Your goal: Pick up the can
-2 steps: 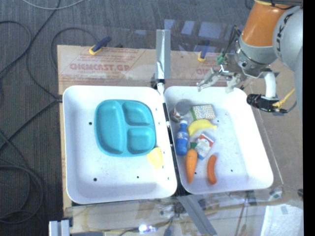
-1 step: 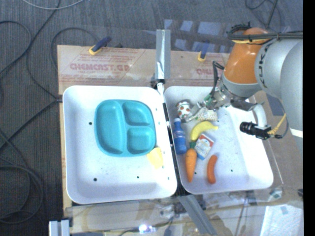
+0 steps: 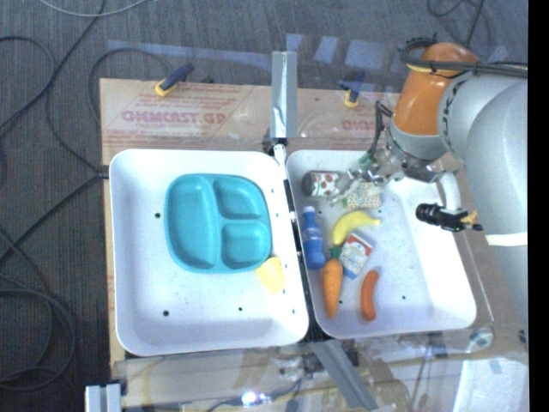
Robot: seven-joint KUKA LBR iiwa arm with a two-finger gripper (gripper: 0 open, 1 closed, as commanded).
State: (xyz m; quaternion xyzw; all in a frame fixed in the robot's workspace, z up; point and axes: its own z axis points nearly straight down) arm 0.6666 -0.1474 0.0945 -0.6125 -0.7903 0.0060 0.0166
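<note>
White plastic bins sit side by side on the bench. The left bin (image 3: 137,316) holds a turquoise divided tray (image 3: 219,221) and a pale yellow block (image 3: 272,274) at the tray's lower right corner. The right bin (image 3: 429,299) holds the can (image 3: 323,184), lying on its side near the bin's upper left corner. Just beside it to the right is a speckled white item (image 3: 364,196), possibly a small pouch, though the view is too soft to be sure. Below these lie a banana (image 3: 353,224), a blue bottle (image 3: 312,238), a small red and white carton (image 3: 355,252), a carrot (image 3: 331,287) and a sausage (image 3: 369,294).

The gripper (image 3: 371,166) reaches in from the right under the orange band, low over the bin's upper part, near the can's right end and above the speckled item. How wide it stands cannot be told, nor whether it has hold of anything.
</note>
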